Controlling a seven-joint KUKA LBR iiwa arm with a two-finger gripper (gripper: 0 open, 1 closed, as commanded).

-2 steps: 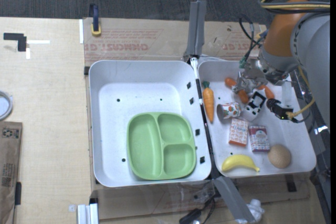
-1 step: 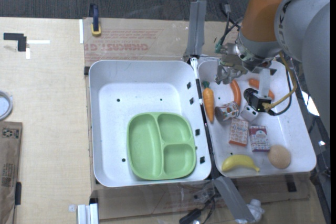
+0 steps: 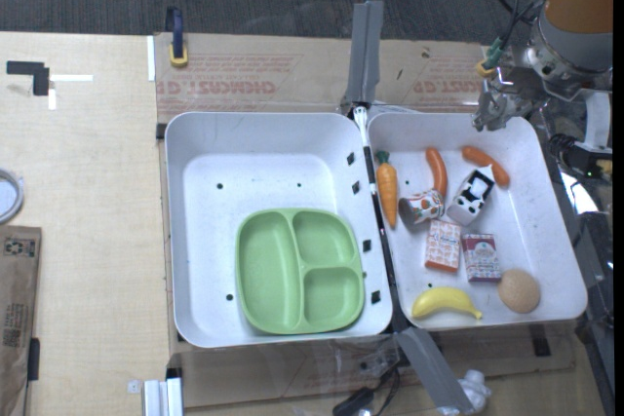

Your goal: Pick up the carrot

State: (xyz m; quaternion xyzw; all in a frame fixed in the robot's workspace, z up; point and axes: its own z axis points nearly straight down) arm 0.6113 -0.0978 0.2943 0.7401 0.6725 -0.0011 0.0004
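The orange, green-topped carrot (image 3: 387, 191) lies along the right white bin's (image 3: 556, 239) left wall (untouched); the gripper (image 3: 490, 112) hovers above its far rim, grasp unreadable.

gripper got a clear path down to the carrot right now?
Probably yes. The carrot lies uncovered by the right bin's left wall, with nothing on top. The gripper hovers over the bin's far right corner. The near wall and the small can beside it may crowd the fingers.
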